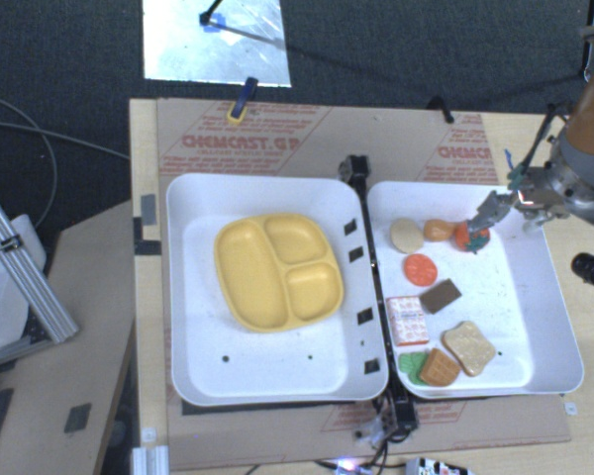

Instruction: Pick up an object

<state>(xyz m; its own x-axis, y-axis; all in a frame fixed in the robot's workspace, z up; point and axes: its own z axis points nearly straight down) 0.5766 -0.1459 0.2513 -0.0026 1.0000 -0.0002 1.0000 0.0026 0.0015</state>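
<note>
Reaching claw (482, 226), perhaps touching carrot (453, 233)

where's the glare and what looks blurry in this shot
Camera view: strongest glare sits on the shiny sheet on the dark floor beyond the bench; the hand over the right bin looks soft and smeared; the yellow tray in the left bin is evenly lit and sharp.

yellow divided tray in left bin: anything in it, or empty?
Empty. The yellow tray lies flat in the left bin; all three compartments show bare yellow.
</note>
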